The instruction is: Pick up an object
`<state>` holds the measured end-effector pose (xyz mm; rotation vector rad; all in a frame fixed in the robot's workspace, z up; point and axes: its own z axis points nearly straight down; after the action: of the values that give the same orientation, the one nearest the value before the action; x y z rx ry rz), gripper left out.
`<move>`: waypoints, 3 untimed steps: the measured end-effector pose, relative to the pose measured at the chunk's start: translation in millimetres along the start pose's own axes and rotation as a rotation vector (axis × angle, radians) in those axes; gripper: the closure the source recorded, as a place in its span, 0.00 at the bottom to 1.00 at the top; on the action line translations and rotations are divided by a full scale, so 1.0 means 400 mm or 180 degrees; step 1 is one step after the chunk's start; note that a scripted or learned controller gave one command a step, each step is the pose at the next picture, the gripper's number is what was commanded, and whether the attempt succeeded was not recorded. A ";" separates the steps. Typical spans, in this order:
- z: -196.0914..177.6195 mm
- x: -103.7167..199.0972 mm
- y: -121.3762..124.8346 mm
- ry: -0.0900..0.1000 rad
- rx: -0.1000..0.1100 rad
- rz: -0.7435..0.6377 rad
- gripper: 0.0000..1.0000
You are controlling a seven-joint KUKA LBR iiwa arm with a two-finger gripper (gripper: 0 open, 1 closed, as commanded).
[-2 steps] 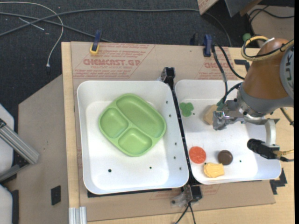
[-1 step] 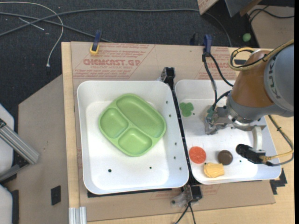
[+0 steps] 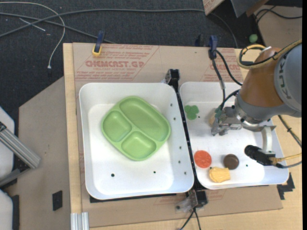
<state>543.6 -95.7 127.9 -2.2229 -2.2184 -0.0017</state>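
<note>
A: Items available for picking, right bin?

B: Four. Item one: small green piece, upper left of the right bin, just beside the divider between the bins. Item two: red-orange round disc, lower left of that bin. Item three: dark brown round piece, to the right of the disc, near it but apart. Item four: yellow piece, lower edge of the bin, just below and between the disc and the brown piece.

A: Pincer?

B: Pincer, centre of the right bin, pointing down, between the green piece and the lower three items and apart from all of them. Nothing visible between its fingers. Whether it is wide or narrow: cannot tell, the wrist covers it.

A: Arm?

B: Grey arm with orange band, entering from the right of the frame, over the right bin's upper right part.

A: Left bin?

B: Left bin, one entry: green compartment tray, three sections, lying flat and turned at a slant, centre of the bin.

A: Support and surroundings?

B: Desk surface of printed cardboard, under both bins. Two blue clamps on its upper edge, one at left, one at right. Dark carpet with white cables, upper left of the frame.
</note>
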 end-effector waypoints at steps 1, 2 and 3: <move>-0.120 -0.021 -0.006 -0.0010 -0.0017 -0.0002 1.00; -0.279 -0.009 0.002 -0.0009 -0.0027 -0.0012 1.00; -0.307 -0.009 0.004 -0.0007 -0.0011 -0.0008 1.00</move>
<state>545.0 -99.5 250.8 -2.2228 -2.2241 -0.0031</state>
